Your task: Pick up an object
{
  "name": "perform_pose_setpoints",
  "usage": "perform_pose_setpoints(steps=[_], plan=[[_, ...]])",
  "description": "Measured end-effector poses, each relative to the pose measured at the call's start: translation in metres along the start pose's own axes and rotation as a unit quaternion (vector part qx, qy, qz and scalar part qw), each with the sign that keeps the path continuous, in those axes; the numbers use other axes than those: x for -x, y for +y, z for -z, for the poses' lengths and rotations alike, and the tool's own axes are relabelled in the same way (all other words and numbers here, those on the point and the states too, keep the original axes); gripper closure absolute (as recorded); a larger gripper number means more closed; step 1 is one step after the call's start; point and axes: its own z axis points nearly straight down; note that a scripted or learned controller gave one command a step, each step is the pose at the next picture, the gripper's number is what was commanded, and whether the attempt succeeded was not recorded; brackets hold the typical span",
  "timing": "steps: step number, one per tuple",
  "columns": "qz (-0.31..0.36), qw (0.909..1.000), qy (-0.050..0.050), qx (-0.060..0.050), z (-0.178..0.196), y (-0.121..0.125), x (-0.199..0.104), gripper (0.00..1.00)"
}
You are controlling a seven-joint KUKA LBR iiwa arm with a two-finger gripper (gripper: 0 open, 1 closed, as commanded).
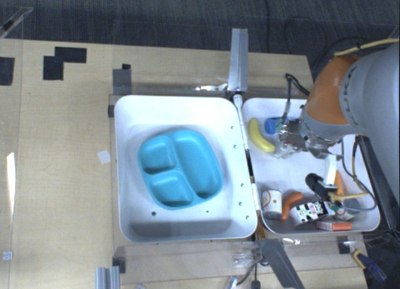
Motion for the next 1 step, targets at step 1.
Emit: perform_pose_setpoints(steps=[1], plan=[[0.012, 0.9999, -0.002, -0.006, 0.214, -0.0272, -0.0337, 1.0]])
